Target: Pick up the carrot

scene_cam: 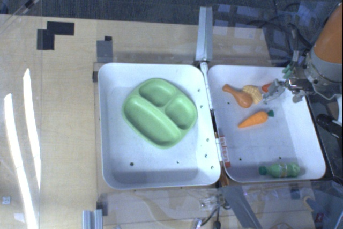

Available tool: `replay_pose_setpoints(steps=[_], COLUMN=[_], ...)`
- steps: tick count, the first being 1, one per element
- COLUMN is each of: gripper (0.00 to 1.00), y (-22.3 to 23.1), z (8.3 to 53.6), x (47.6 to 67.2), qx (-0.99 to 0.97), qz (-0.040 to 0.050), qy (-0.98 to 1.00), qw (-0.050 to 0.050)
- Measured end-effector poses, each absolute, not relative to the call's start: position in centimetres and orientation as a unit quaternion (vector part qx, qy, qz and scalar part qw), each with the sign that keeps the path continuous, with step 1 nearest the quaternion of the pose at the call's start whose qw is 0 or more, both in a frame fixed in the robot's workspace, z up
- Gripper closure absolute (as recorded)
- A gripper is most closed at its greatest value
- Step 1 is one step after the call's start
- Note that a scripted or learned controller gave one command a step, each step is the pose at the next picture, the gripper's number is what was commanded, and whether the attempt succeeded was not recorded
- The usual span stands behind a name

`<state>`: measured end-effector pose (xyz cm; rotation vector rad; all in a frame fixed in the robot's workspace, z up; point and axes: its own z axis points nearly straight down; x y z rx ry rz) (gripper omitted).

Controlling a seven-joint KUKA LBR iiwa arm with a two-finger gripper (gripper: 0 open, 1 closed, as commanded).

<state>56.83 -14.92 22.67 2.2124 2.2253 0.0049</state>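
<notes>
Two white bins sat side by side on the bench.
A smooth green three-compartment plate [159, 111] lay in the left bin [110, 169]. Mid right bin [316, 161], the orange carrot [253, 119] lay nearly level, green top toward the right rim. The gripper [274, 90] hovered above it; whether open, I cannot tell.
</notes>
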Motion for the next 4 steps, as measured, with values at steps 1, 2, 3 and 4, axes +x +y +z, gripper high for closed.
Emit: replay_pose_setpoints(steps=[1, 2, 3, 4], gripper=[0.00, 0.00, 1.00, 1.00], y=[-12.6, -12.3, -12.2, -5.4], z=[11.9, 9.0, 10.3, 18.6], x=[58.7, 58.5, 58.8, 53.3], qx=[0.636, 0.585, 0.584, 0.485], qz=[0.0013, 0.0032, 0.0059, 0.0019], qy=[0.772, 0.811, 0.812, 0.875], qw=[0.002, 0.005, 0.007, 0.003])
